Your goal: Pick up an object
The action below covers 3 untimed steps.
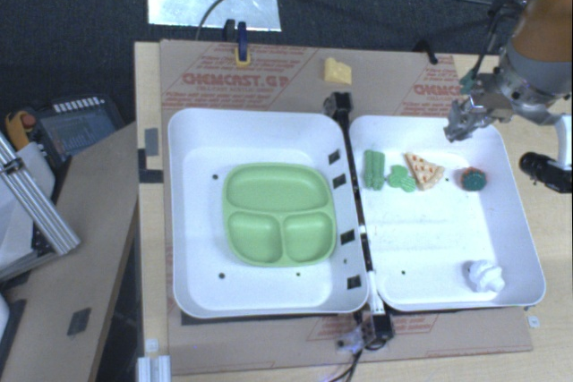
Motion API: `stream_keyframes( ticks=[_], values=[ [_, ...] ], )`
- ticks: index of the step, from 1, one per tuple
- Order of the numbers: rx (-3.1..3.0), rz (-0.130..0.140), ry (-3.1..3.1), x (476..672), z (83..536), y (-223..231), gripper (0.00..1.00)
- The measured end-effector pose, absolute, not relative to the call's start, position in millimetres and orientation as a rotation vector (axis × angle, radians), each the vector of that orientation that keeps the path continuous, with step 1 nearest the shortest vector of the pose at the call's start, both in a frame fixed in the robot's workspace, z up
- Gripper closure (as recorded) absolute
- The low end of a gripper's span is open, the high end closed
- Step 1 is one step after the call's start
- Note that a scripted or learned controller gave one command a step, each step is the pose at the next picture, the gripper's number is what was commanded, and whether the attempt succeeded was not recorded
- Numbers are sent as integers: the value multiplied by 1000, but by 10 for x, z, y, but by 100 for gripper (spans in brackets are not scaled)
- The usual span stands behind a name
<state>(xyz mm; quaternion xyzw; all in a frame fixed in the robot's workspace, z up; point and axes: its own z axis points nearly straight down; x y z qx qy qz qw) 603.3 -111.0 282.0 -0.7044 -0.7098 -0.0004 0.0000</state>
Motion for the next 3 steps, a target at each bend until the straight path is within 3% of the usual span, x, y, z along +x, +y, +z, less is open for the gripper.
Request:
stream_keyframes(
  ticks=[3],
  values=[
    [-2211, -1, -2230, 5350, 2508, 376, 100]
  ],
)
